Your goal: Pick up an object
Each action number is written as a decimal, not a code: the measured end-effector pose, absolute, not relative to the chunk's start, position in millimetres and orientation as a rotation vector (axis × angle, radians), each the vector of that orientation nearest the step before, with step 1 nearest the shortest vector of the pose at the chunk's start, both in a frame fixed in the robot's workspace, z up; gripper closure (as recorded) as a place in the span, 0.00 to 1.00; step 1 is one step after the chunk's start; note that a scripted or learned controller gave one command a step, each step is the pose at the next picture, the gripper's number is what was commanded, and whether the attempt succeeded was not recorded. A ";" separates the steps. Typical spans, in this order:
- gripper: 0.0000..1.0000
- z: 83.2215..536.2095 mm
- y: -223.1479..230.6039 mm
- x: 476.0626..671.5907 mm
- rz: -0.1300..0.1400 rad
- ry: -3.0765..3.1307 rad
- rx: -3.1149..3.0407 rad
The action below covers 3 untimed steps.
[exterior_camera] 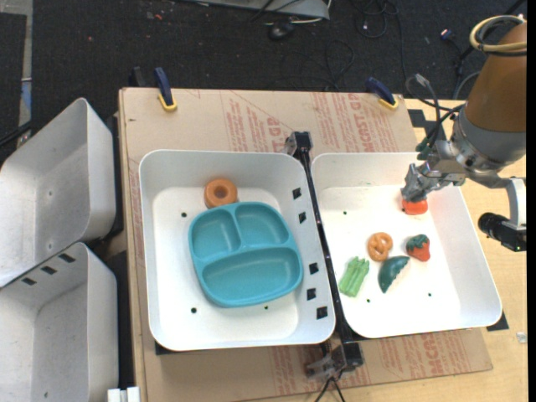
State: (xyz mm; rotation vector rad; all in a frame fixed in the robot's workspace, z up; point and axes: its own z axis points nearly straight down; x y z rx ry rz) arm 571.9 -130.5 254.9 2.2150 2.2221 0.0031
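Toward the lower middle of the frame, the green piece point(354, 276), teal piece point(392, 272), strawberry point(418, 247) and pretzel point(379, 244) are lying in the right bin point(477, 304). Farther up, my hand point(417, 193) is sitting directly over a red-orange object point(414, 206); whether it's pinching, I cannot tell.

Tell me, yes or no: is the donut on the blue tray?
No, the donut lies on the left bin's floor just beyond the tray.
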 end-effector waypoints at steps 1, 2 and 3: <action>1.00 247.7 -72.9 588.4 0.003 2.230 2.212; 1.00 253.5 -19.5 590.3 0.003 2.231 2.212; 1.00 254.0 26.5 594.1 0.002 2.229 2.213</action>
